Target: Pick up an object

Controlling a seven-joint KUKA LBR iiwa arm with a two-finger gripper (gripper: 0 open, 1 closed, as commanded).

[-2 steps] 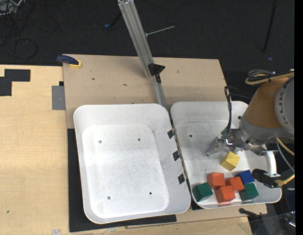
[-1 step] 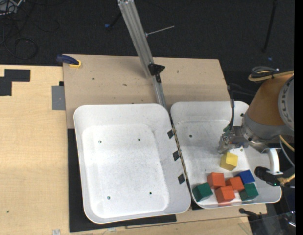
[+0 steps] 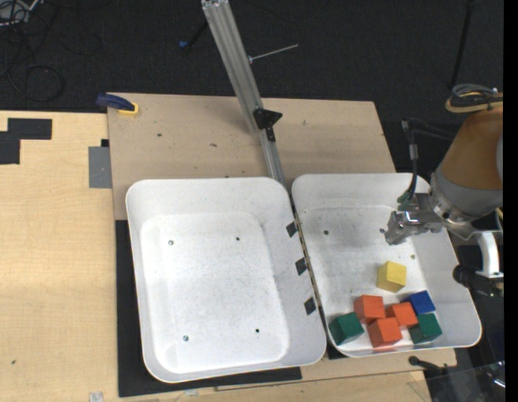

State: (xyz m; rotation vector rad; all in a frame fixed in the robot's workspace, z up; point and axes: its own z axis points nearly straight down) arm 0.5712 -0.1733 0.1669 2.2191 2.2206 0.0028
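Note:
The right bin holds several small blocks near its front edge: a yellow block, three orange blocks, two green blocks and a blue block. My gripper hangs over the right side of this bin, behind the yellow block and apart from it. Nothing shows between its fingers. The arm with its orange band comes in from the right.
The left bin lies beside the right one, with black clips along the shared rim. A slanted metal rail rises behind the bins. The wooden bench extends to the left.

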